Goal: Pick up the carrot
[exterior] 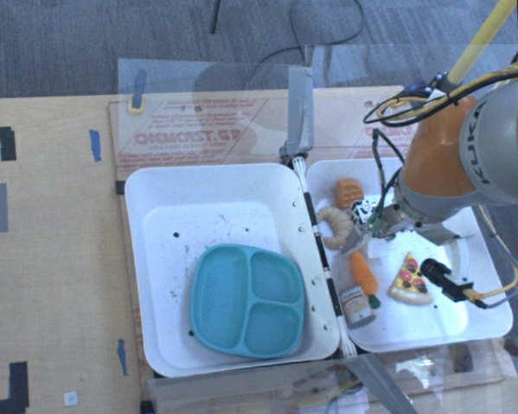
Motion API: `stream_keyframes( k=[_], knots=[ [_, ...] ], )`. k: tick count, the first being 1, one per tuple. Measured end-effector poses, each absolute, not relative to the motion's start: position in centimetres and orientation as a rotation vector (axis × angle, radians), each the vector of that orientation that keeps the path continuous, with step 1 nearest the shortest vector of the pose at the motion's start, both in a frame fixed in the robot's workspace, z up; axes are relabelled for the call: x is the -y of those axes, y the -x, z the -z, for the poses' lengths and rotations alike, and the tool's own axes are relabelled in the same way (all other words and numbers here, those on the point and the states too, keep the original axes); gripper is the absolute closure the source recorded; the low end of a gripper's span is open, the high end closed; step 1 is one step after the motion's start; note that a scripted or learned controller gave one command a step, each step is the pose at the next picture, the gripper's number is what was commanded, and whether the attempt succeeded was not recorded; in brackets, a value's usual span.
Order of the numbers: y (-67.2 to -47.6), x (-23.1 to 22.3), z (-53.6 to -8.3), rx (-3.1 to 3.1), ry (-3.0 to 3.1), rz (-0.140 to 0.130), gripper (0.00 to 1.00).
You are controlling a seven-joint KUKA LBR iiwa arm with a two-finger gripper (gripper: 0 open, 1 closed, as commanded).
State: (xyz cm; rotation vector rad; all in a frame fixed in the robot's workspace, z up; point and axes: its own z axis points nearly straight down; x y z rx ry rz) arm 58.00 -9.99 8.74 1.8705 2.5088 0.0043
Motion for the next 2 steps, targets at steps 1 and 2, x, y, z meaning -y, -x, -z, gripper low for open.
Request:
stream_keyframes(
  k=[1,2],
  knots=[
    [-50.84,10.39,-8.75,-2.485,-1.909,-0.009,0.00],
    [-51.00,10.76,-9.48,-2.476,-1.915,-0.008,1.00]
  ],
)
